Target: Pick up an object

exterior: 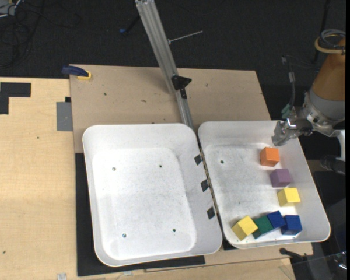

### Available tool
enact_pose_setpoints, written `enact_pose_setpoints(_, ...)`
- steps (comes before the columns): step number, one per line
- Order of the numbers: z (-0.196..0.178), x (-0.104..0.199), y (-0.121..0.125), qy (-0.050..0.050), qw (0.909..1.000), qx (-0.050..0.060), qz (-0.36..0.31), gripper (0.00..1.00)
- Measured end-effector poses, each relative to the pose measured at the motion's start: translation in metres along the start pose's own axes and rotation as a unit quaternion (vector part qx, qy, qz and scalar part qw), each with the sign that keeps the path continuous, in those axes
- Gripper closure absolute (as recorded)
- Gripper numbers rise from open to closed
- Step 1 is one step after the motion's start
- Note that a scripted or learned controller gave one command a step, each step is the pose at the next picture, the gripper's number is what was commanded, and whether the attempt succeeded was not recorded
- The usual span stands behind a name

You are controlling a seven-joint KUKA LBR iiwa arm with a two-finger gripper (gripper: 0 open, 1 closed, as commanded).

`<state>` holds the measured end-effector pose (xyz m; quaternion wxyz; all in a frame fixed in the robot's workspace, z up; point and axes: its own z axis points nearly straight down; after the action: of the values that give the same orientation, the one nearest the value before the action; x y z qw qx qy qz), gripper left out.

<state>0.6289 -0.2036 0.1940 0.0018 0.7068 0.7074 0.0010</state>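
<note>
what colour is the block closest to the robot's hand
Orange. The block sits in the right bin, just below the hand, seen in the camera view.

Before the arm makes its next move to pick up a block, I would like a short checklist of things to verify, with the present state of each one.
1. Blocks are available in the right bin: ok.
2. Gripper is over the right bin, at its upper right: ok.
3. Nearest target, the orange block, stands apart from the purple block: ok.
4. Gripper carries no block: cannot tell.
5. Blue blocks and green block are crowded at the lower edge, hard to grasp singly: not ok.
</note>
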Motion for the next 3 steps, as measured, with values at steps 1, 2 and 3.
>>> enact_pose_setpoints(1,-0.064,-0.004,0.004,0.0,1.0,-0.001,0.0,1.0)
enact_pose_setpoints(2,-0.076,-0.004,0.004,0.0,1.0,0.002,-0.002,1.0)
enact_pose_setpoints(3,-0.059,0.045,0.002,0.002,1.0,0.004,-0.001,1.0)
